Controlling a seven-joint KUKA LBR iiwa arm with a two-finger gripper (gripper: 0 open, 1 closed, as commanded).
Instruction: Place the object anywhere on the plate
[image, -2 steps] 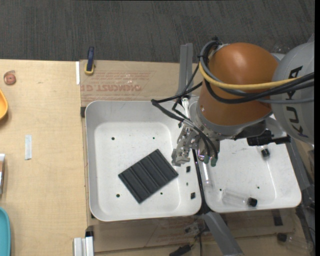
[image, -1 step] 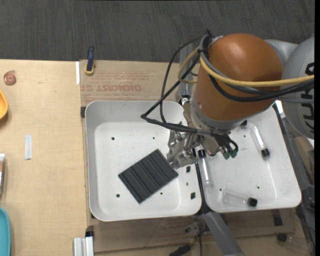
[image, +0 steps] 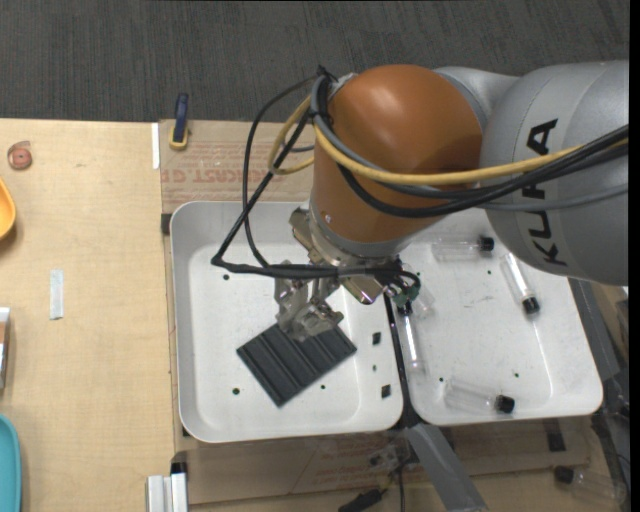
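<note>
A dark grey ribbed plate (image: 292, 365) lies at a slant on the floor of the left white bin (image: 200, 300), towards its front. My gripper (image: 308, 318) hangs from the orange wrist band right over the plate's far edge, touching or nearly touching it. The wrist hides what is under the gripper, so I cannot tell whether it holds anything. Several clear tubes with black caps lie in the right bin (image: 560, 390): one at the back (image: 462, 247), one at the right (image: 520, 285), one at the front (image: 478, 399).
Another clear tube (image: 407, 340) lies along the divide between the bins. Small black specks dot the left bin's floor. Black cables loop from the wrist over the left bin. On the wooden bench to the left lie a small white strip (image: 56, 295) and a blue clamp (image: 180, 110).
</note>
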